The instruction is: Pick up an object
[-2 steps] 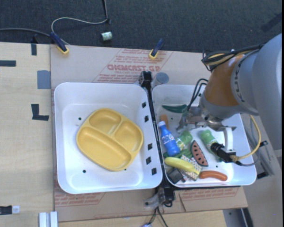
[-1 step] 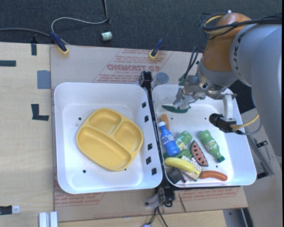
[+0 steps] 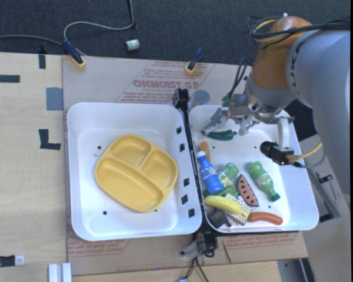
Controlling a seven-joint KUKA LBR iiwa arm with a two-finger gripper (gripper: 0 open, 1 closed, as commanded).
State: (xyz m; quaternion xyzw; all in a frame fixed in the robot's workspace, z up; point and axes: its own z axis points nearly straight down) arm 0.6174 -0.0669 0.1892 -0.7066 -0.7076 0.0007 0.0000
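The dark green, slim, pod-like toy (image 3: 222, 136) lies in the right white shallow plastic bin (image 3: 294, 207), near that bin's far wall, its long axis running nearly left to right across the view. The jaws (image 3: 230, 122) of the grey arm with the orange band (image 3: 279, 51) hang just above it, their two fingers spread wide apart, with nothing between them; whether a fingertip touches the pod cannot be told.

Nearer the camera in the same bin lies a jumble of toys: a blue plastic bottle with a white cap (image 3: 208, 172), its long axis running from the far side toward the near side along the bin's left wall and its label unreadable; a green bottle (image 3: 263, 180), tilted; a red watermelon slice (image 3: 247, 191); a yellow banana (image 3: 225, 205); and an orange-red sausage (image 3: 264, 218) by the near wall.

Left of this bin, the other white bin (image 3: 82, 175) holds a yellow divided plastic plate (image 3: 136, 172).

Beyond the bins, the brown cardboard sheet (image 3: 117, 81) on the tabletop bears red print reading "CHEMCAST GP".
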